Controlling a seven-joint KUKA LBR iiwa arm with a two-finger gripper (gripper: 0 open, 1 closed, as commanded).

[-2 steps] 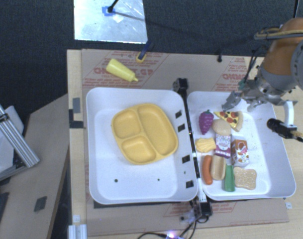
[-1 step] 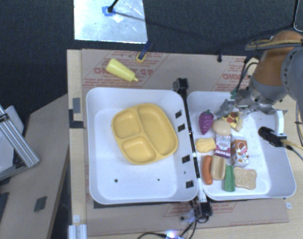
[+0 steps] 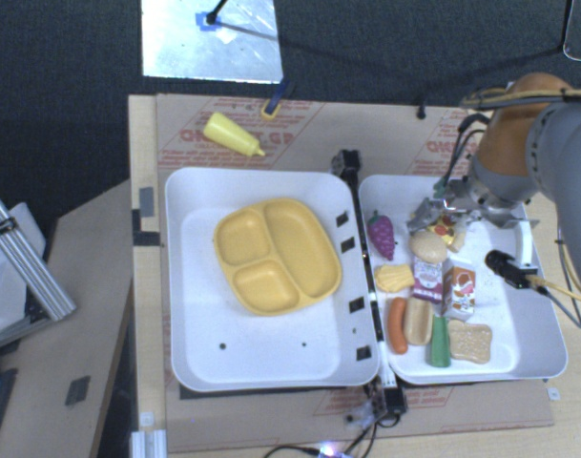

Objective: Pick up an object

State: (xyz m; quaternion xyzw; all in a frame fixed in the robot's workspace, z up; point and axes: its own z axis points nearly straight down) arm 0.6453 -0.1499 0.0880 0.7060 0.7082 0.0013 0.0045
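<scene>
My gripper (image 3: 441,214) is low over the back of the right bin (image 3: 543,346), right above a small red and yellow toy (image 3: 446,228). Whether it grips that toy cannot be made out. Just in front lie a tan round roll (image 3: 428,247), a purple and white packet (image 3: 427,281) and a red and white carton (image 3: 459,292). Purple grapes (image 3: 381,234) sit to the left by the bin wall. A yellow wedge (image 3: 394,278), an orange sausage (image 3: 397,324), a tan bun (image 3: 418,320), a green bottle (image 3: 440,342) and a slice of toast (image 3: 470,343) fill the front.
The left bin (image 3: 199,351) holds a yellow divided plate (image 3: 276,254). A yellow squeeze bottle (image 3: 233,134) lies on the bench behind the left bin. A shiny metal sheet (image 3: 212,25) lies on the floor beyond the bench.
</scene>
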